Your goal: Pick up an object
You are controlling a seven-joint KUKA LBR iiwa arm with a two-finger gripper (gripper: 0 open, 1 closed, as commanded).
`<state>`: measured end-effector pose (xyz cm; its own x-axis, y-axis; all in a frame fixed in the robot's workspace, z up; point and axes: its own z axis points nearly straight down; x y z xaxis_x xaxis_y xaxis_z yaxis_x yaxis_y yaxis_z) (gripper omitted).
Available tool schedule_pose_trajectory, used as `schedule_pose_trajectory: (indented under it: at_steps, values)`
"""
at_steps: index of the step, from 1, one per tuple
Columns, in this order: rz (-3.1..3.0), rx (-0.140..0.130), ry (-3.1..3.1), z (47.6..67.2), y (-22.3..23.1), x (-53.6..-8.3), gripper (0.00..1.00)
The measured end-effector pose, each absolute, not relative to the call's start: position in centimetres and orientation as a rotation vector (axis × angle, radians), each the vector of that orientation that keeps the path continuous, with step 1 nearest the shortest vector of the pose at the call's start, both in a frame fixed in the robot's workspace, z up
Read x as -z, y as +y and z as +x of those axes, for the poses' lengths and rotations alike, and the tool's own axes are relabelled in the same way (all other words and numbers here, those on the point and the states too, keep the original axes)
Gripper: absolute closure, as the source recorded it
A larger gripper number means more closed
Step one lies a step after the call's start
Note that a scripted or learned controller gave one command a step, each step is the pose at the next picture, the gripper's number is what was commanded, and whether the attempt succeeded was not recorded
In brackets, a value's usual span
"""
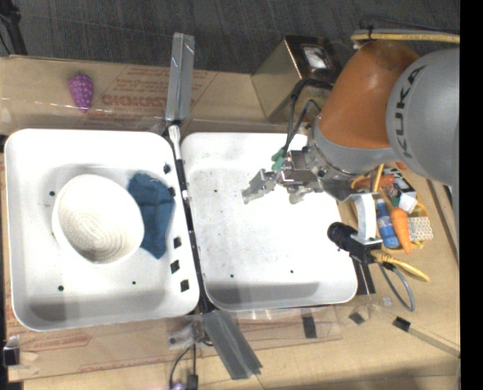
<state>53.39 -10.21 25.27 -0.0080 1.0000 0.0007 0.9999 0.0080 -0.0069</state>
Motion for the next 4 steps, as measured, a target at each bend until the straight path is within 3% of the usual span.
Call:
schedule_pose_trajectory:
  at_steps: [1, 2, 3, 4]
  values:
    - [-2.667, -0.003, -1.66, 52.5, -11.8, -33.9, 0.0]
    - [-2.623, -0.002, -1.727, 50.8, -18.6, -38.8, 0.0]
    - [-2.896, -0.004, -1.214, 57.6, -18.2, -43.4, 0.0]
    - [-2.913, -0.006, -1.169, 64.8, -18.9, -44.1, 0.0]
